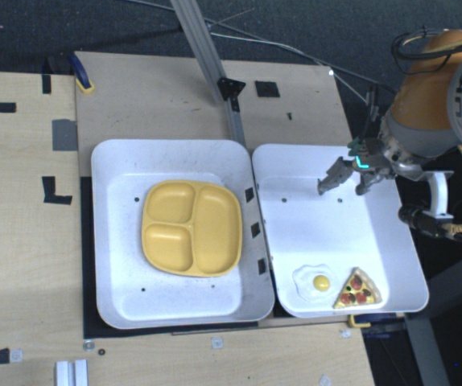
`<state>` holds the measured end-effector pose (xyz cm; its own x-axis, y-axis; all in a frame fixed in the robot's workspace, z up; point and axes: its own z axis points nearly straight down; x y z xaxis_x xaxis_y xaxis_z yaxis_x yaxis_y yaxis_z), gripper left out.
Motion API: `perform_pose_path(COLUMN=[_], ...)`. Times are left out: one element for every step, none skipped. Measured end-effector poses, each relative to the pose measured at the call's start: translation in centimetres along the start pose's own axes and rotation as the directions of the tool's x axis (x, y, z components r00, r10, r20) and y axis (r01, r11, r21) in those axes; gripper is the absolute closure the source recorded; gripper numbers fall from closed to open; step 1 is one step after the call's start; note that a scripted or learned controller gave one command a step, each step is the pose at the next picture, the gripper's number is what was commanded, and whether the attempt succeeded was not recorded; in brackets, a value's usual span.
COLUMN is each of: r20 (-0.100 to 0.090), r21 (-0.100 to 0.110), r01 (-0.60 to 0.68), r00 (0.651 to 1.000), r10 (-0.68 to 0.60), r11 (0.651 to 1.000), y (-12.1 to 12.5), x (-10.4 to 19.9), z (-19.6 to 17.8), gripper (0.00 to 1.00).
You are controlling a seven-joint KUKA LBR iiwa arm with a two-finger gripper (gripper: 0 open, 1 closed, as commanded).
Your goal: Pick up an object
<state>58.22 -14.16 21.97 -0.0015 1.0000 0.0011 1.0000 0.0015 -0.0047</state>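
The gripper [346, 180] is hanging over the far end of the right bin [392, 240] with its fingers spread and nothing between them. The fried egg toy [315, 281] and pizza slice toy [357, 289] sit well below it at the bin's near end, almost touching each other. Way off to its left, a yellow divided plate [191, 227] lies in the left bin [118, 215] on the surface [22, 215].

Yellow divided plate [191, 227]: smooth plastic, slight sheen. Two white bins [118, 296]: smooth, matt plastic. Tabletop [22, 215]: pale, matt, wood-like board.
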Motion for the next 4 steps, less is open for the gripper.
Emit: perform_pose_path(r20=[0.0, 0.001, 0.002, 0.003], r21=[-0.003, 0.003, 0.002, -0.005], r01=[0.0, 0.0, 0.0, 0.0], r00=[1.0, 1.0, 1.0, 1.0], r10=[0.0, 0.0, 0.0, 0.0], r11=[1.0, 1.0, 1.0, 1.0], y=[0.1, -0.1, 0.7, 0.8], x=[0.0, 0.2, -0.2, -0.2], z=[-0.1, 6.4, 11.8, 13.4], gripper=[0.0, 0.0, 0.0, 0.0])
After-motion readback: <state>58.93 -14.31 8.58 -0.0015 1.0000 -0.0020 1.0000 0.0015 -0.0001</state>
